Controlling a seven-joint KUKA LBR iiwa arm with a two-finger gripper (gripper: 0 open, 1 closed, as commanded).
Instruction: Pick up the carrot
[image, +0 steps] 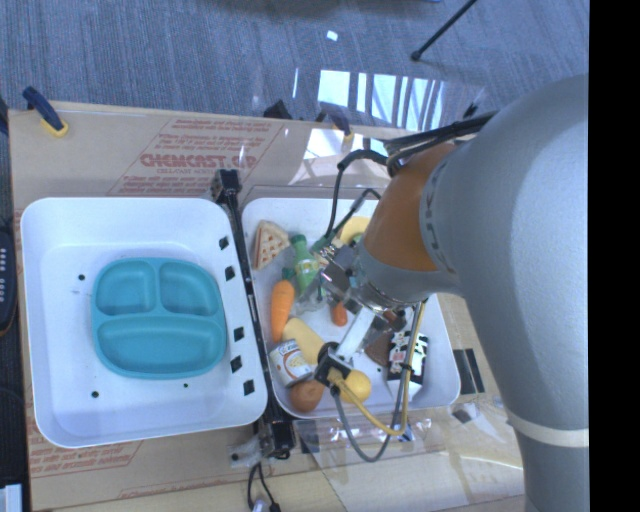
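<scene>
The orange carrot (282, 308) lies lengthwise near the left wall of the right bin (446, 385), free of any grip. My gripper (331, 279) hangs low over the middle of that bin, just right of the carrot's upper end, among the food items. The grey arm with its orange band covers most of the gripper and the bin's right half.
Around the carrot lie a waffle-like wedge (268, 243), a green item (300, 262), a yellow piece (304, 339), a small can (290, 362), a brown round item (307, 396) and a small red piece (340, 316). The left bin (50, 300) holds a blue divided plate (158, 316).
</scene>
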